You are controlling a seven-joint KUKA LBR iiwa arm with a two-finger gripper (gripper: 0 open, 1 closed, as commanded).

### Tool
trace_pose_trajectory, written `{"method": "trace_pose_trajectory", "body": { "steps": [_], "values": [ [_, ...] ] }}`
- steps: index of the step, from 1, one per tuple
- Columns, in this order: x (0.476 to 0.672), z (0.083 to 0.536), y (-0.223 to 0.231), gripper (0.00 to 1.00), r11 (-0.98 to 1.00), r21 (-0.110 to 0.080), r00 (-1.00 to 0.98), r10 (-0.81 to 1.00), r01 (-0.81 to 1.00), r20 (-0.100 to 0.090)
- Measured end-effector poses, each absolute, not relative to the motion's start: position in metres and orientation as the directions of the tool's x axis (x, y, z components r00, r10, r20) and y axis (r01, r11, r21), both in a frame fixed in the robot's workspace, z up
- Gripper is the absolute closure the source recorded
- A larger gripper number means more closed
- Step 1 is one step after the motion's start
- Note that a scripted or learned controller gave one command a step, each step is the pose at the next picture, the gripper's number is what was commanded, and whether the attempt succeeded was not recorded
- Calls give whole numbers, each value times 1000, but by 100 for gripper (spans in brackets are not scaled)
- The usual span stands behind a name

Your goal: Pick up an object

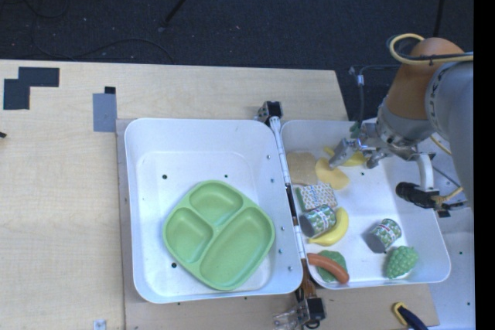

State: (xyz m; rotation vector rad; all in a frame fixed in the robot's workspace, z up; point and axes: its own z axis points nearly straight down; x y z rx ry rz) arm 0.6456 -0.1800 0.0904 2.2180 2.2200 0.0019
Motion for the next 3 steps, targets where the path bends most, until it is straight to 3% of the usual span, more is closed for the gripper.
{"method": "trace_pose_trajectory", "body": {
  "steps": [3],
  "values": [
    [646,92,-119,0,1,6,0,1000,1000,-2]
  ]
}}
